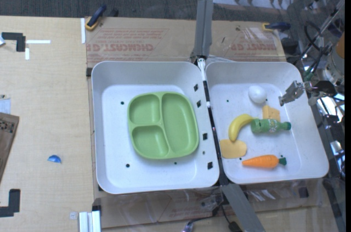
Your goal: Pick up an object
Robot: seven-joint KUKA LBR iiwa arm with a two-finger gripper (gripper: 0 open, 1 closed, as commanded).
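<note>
The gripper (289, 92) hovered at the right bin's (307, 170) far right edge; whether its fingers were parted or closed could not be told. Just left of the fingers lay a white egg (257, 94), likely smooth, rounded and slippery. Nearer, below them, the green bottle (269, 126) lay flat; it looked light and rigid, best pinched across its body.

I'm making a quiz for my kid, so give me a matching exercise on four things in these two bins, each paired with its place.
1 green plate
2 carrot
3 white egg
4 banana

A nearest the right bin's front edge
B in the left bin
C just left of the green bottle
D farthest back in the right bin

Pairs: 1-B, 2-A, 3-D, 4-C
</note>
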